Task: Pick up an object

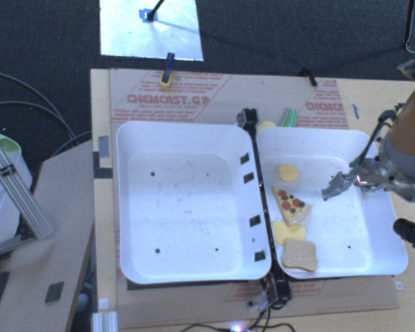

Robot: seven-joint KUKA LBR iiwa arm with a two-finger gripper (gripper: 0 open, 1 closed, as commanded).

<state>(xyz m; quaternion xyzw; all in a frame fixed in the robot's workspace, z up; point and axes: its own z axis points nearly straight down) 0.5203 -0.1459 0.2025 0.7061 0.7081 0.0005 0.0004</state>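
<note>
Two white bins sit side by side on my bench, the left bin (183, 206) and the right bin (363, 251). My arm (409, 140) comes in from the right side, and I can see its orange band above the wrist. The gripper (334, 187) hangs over the middle of the right bin, pointing toward the left. I cannot tell if its jaws are open or closed, because they look small and blurry from up here. I see nothing held in them. The toys I could pick up all lie along the left side of the right bin. A small yellow piece (288, 173) is nearest the back. Just in front of it lies a pizza slice (292, 206) with red dots. A flat yellow piece (288, 232) touches the pizza slice at its front. A slice of toast (299, 255) lies at the front, partly on the flat yellow piece. The gripper is near the pizza slice but apart from it.
</note>
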